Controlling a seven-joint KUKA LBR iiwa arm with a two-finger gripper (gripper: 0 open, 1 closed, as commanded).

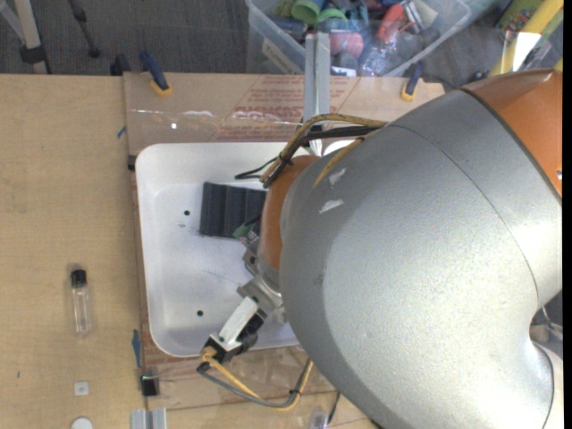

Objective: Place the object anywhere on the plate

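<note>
A dark grey ribbed block (229, 209) lies flat in the left white bin (170, 239), towards its far side. The big grey arm with its orange band (420, 266) hangs over the bin's right half and hides everything to the right. The gripper (257, 275) is mostly hidden under the wrist; its visible part sits just right of and nearer than the block. A white piece with a black tip (234, 326) sticks out from it towards the bin's near edge. A small green bit (243, 231) shows at the block's near right corner.
A clear vial with a black cap (80, 300) lies on the wooden bench left of the bin. A clear tub of colourful toys (357, 12) stands beyond the bench. Blue clamps (158, 80) hold the far edge. A yellow cable (259, 393) loops below the bin.
</note>
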